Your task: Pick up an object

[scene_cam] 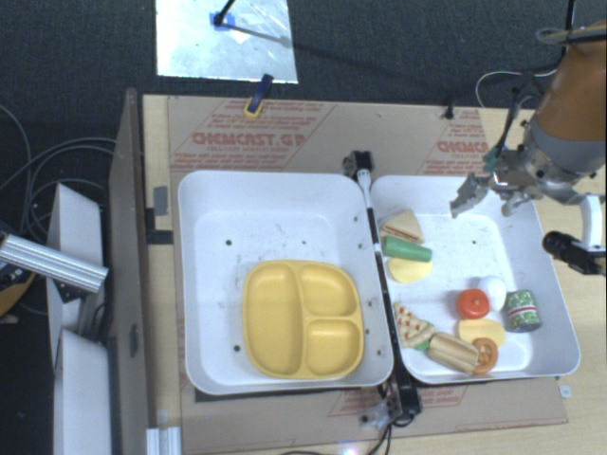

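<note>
Currently: hand [486, 197] spread, holding nothing, over the right bin's [560, 349] 12 o'clock rim | targets: tomato [473, 303], can [521, 311], hot dog [453, 351] crowded at 5 o'clock | risk: tight clutter may deflect a finger, nudging neighbours | text: worktop [285, 131] board reads "CHEMCAST GP", reversed

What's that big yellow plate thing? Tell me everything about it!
It's a yellow tray that looks like smooth plastic, with rounded corners and three hollows: one long one on the left and two smaller ones on the right. It lies flat, turned slightly, on the floor of the left white bin, toward the near side. Nothing is in it.
</note>
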Available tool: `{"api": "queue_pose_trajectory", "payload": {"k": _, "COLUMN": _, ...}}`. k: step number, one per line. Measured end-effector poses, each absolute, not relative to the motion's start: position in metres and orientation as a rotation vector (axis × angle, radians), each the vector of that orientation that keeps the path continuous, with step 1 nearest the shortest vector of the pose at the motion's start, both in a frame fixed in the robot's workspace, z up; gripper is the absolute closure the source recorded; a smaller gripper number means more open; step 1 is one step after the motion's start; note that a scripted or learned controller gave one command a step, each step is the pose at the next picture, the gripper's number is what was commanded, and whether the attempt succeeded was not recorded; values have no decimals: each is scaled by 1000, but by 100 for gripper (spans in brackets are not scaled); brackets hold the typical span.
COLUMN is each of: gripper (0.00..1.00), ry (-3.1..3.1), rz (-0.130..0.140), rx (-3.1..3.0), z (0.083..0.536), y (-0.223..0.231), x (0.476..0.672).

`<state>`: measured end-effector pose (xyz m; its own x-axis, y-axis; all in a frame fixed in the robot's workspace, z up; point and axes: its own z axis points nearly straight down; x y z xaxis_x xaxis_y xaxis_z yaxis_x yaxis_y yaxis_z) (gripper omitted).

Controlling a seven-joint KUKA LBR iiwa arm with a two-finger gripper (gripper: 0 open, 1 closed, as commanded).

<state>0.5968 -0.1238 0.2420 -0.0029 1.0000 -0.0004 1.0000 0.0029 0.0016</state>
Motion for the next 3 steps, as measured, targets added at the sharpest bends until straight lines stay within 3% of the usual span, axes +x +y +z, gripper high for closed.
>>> {"api": "queue_pose_trajectory", "payload": {"k": 1, "gripper": 0, "ry": 2220, "rz": -5, "rx": 2229, "z": 209, "y": -158, "x": 531}}
{"api": "queue_pose_trajectory", "payload": {"k": 2, "gripper": 0, "ry": 2223, "rz": 3, "rx": 2216, "z": 103, "y": -153, "x": 525}}
{"api": "queue_pose_trajectory", "payload": {"k": 3, "gripper": 0, "ry": 2230, "rz": 14, "rx": 2201, "z": 190, "y": -68, "x": 576}}
